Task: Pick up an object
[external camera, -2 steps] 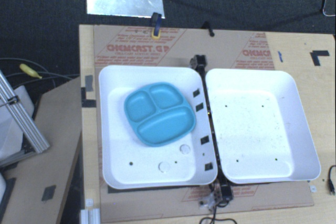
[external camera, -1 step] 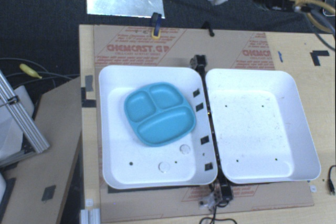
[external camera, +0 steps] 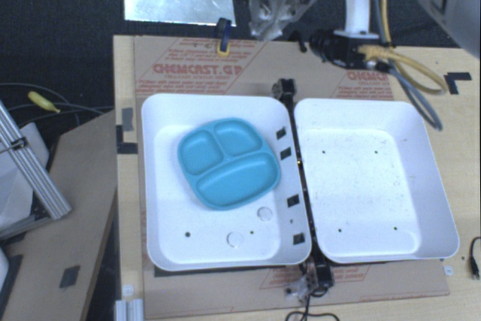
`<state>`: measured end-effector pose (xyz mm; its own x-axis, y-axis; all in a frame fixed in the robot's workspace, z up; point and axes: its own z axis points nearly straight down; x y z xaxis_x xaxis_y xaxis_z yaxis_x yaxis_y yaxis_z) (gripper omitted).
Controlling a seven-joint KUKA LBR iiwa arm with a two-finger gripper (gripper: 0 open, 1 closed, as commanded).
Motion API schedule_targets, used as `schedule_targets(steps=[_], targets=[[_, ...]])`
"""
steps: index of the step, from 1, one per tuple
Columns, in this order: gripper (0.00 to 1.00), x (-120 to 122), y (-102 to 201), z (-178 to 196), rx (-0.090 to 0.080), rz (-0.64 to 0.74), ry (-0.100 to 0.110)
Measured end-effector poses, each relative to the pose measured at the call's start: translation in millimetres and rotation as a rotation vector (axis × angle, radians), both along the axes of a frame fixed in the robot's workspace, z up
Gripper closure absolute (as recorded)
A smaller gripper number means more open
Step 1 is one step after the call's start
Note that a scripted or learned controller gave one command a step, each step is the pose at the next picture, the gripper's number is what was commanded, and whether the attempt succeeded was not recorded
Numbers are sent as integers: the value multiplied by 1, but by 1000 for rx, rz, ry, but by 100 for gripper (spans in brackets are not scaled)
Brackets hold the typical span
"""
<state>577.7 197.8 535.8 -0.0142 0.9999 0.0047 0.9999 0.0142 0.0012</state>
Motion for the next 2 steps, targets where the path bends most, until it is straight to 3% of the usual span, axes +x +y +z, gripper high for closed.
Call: schedule_targets(steps=[1,2], targets=[[100,-75,25,-2,-1,-4,0],[100,-40,36,-195,-11,-14,16]])
